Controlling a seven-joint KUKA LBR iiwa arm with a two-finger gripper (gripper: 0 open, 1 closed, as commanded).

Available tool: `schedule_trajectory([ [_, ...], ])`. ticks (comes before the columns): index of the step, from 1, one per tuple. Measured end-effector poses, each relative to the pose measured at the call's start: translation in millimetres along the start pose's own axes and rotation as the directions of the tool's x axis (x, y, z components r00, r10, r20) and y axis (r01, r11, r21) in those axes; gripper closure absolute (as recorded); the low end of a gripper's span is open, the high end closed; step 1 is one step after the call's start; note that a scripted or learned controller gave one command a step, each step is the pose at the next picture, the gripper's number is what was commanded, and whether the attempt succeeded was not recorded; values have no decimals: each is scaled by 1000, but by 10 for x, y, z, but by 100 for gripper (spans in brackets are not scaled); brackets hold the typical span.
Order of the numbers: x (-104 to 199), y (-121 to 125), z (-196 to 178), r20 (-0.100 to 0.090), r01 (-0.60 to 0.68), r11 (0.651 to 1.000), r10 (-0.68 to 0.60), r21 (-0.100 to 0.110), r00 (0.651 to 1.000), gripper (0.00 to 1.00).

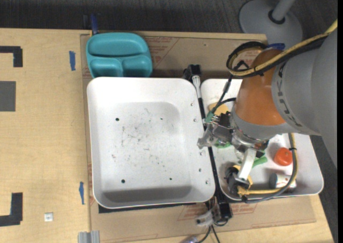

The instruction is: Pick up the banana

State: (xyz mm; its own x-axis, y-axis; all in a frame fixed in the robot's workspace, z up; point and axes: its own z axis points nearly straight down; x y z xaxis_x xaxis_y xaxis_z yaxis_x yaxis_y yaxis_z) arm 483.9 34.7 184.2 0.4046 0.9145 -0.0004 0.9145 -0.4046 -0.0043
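Right white bin [310, 182], tool [218, 138] low over it, grip state unclear, yellow banana [219, 109] partly hidden just beyond

1. A pale wooden table [43, 129] carries two shallow white bins side by side.
2. The left bin [144, 129] has scuffs and dark specks on its floor.
3. The right bin [311, 180] holds a small orange thing [283, 156] near its right wall, with a green piece [260, 159] just left of it.
4. A teal divided tray [119, 54] sits just behind the left bin's far rim.
5. A blue tape strip [72, 60] and black marks [10, 57] show on the table's left part.
6. A grey round base [260, 16] stands on the dark floor beyond the table.
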Motion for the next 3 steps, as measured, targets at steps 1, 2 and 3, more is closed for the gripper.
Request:
schedule_trajectory([
  [1, 486, -208, 543, -5, -85, 996, 85, -16, 996, 0],
  [2, 542, -224, 571, -3, -74, 997, 73, -19, 997, 0],
  [3, 567, -228, 579, -1, -79, 997, 79, -22, 997, 0],
])
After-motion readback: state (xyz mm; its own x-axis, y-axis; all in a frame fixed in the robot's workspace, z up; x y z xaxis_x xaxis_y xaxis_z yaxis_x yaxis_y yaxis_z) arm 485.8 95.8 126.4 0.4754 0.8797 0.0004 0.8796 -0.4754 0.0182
